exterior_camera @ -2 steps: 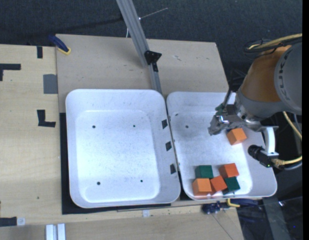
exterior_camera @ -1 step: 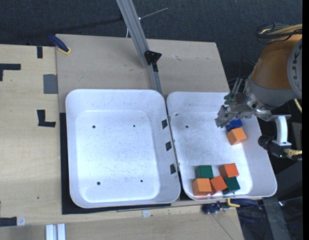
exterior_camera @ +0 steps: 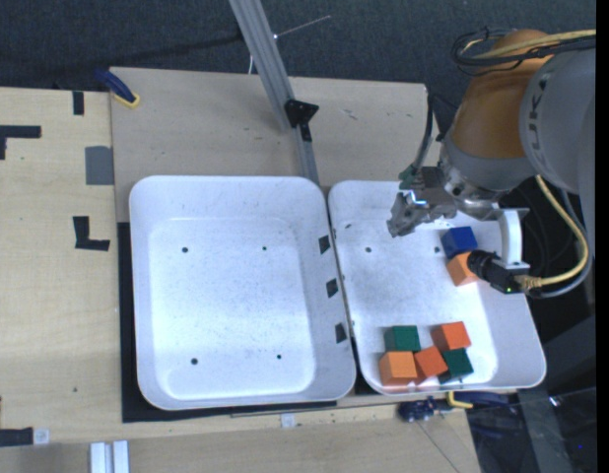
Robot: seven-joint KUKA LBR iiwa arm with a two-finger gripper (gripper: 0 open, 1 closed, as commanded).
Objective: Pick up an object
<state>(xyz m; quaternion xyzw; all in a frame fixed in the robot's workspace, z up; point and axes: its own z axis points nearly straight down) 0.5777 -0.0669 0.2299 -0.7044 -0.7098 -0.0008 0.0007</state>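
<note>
Blocks sit in the right bin [exterior_camera: 369, 264], which we see just beside the left bin [exterior_camera: 147, 264] on the counter [exterior_camera: 48, 294]. Our end effector [exterior_camera: 411, 212] hangs over the far part of the right bin; we cannot tell how far it is open, and we see nothing in its grip. Near it, toward the right wall, lie a blue block [exterior_camera: 459, 239] and an orange block [exterior_camera: 463, 268]. At the near edge, a green block [exterior_camera: 402, 338] and several orange and green ones cluster together, touching.
</note>
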